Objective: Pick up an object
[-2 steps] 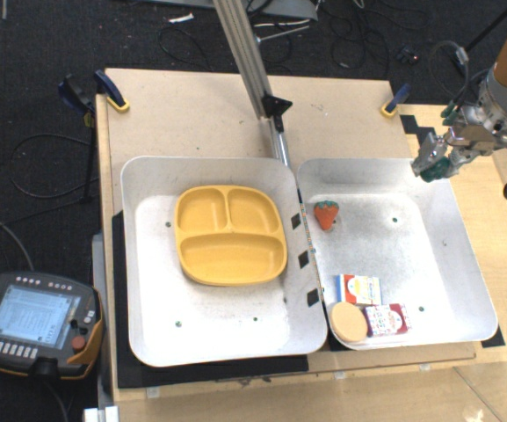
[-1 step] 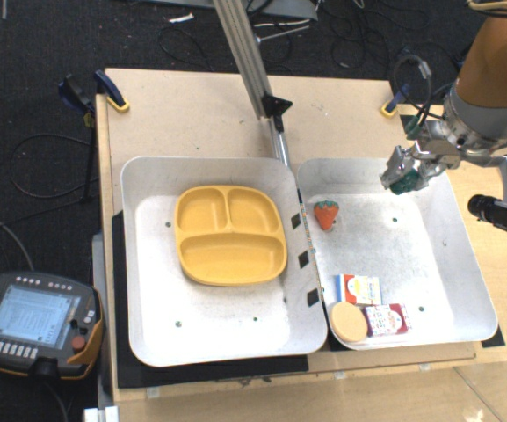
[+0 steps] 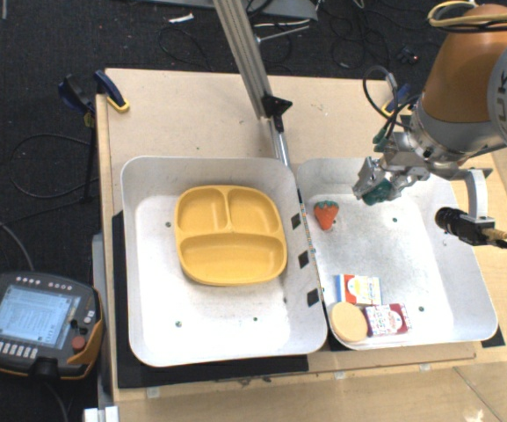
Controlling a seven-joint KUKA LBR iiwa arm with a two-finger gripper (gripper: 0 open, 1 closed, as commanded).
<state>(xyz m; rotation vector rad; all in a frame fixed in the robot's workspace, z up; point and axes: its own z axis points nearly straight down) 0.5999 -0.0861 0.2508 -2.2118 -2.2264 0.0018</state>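
A small red strawberry toy (image 3: 325, 214) with a green top lies at the left side of the right bin (image 3: 446, 262). Near that bin's front edge sit a white and orange carton (image 3: 360, 287), a round tan cookie (image 3: 351, 323) and a red and white packet (image 3: 387, 319). My gripper (image 3: 375, 186) hangs over the right bin's back part, to the right of the strawberry and a little above the floor of the bin. Its teal-tipped fingers point down and left, and nothing shows between them.
A yellow divided plate (image 3: 230, 235) lies in the left bin (image 3: 148, 262). A metal pole (image 3: 246, 47) slants up from between the bins. A teach pendant (image 3: 33, 321) sits off the bench at the front left. A black fitting (image 3: 460, 222) juts over the right bin's right side.
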